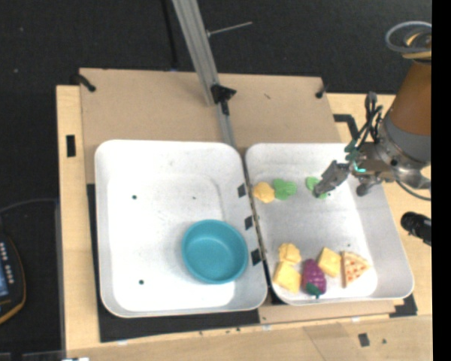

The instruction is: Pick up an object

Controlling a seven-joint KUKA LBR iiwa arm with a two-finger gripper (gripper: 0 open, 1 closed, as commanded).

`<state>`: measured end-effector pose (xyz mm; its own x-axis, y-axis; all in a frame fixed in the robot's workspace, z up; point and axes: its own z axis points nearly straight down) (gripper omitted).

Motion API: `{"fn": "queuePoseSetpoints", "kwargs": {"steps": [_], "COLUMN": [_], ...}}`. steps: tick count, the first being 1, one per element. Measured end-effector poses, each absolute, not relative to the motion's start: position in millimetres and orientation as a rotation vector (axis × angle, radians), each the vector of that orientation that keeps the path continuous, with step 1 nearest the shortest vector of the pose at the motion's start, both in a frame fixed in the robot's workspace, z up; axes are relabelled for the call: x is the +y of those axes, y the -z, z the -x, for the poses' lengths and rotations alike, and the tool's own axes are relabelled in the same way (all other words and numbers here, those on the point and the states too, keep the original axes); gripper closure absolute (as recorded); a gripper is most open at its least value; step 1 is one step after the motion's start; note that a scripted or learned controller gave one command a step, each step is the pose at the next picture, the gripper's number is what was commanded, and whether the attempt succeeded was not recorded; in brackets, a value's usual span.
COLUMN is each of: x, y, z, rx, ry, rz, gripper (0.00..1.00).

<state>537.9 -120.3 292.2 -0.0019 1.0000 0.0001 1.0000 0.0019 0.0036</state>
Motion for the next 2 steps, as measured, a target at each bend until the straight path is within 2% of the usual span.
{"fn": "queuePoseSetpoints", "kwargs": {"steps": [1,2], "x": [-119.3,-119.8], "y": [-250.2,-187.2], "z": [-536.6,-533.9], "rx": [2.221,2.223], "ry": [0.004,0.007], "rz": [-2.222,-2.225], "gripper": [0.0,0.0]}}
